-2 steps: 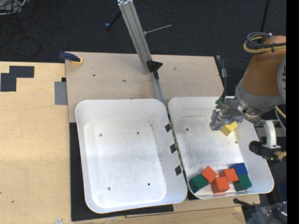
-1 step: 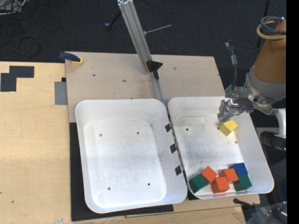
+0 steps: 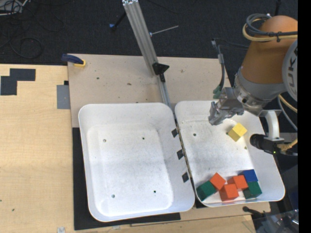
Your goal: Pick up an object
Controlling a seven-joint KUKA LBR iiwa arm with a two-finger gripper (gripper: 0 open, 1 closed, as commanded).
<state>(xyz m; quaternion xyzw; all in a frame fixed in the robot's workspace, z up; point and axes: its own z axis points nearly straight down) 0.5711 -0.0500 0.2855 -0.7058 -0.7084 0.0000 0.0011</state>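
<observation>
The claw [image 3: 219, 113] is seen above the far end of the right bin [image 3: 204, 144], just left of a yellow cube [image 3: 237, 132]; its opening cannot be told, and nothing is seen held in it. If lowered here, bare floor would likely be closed on (the cube lies aside). Clustered blocks [image 3: 230, 185] wait well apart.

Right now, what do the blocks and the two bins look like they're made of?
The yellow block and the clustered orange, green and blue blocks: matte, evenly coloured faces with crisp edges, likely painted wood or foam; the view can't settle which. The left bin and right bin: white, thin rounded rims, probably moulded plastic, dulled by dark speckling.
</observation>
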